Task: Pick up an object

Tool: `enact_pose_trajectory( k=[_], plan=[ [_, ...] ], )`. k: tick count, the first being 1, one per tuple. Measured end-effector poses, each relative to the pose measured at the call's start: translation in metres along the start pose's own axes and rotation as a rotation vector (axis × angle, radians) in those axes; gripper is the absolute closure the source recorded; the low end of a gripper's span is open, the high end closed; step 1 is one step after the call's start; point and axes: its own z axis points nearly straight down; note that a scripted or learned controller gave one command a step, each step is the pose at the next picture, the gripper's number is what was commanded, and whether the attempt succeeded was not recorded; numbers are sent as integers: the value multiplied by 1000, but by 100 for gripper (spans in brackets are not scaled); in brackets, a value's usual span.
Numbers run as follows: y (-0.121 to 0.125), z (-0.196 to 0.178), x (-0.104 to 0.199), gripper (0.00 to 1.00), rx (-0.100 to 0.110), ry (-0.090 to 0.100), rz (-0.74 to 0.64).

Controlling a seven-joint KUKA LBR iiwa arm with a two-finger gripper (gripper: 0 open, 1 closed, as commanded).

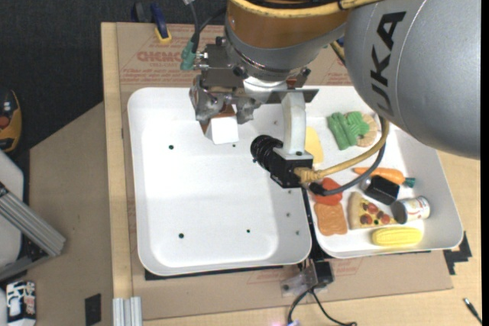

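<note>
White block (224, 131) gripped by gripper (222, 121) over left bin (153, 187), toy food (353, 128) filling right bin (443, 221)

A: Any legible text from where you stand?

B: Two items. Large black letters "UKA" on the grey arm housing (428, 50), first letter cut off. Red print "CHEMC…" on the cardboard sheet (122, 38) under the bins, remainder hidden by the arm.

We see the gripper (222, 121) over the left white bin (164, 187).
A small white block (224, 131) sits between its fingers.
</note>
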Motion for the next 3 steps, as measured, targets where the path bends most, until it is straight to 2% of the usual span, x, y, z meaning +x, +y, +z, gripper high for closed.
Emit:
enact_pose_trajectory(
  k=[1, 2, 3],
  plan=[
    [64, -41, -40, 100, -7, 0, 7],
    [21, 69, 2, 100, 15, -4, -4],
    [6, -150, -1, 100, -18, 9, -1]
  ],
)
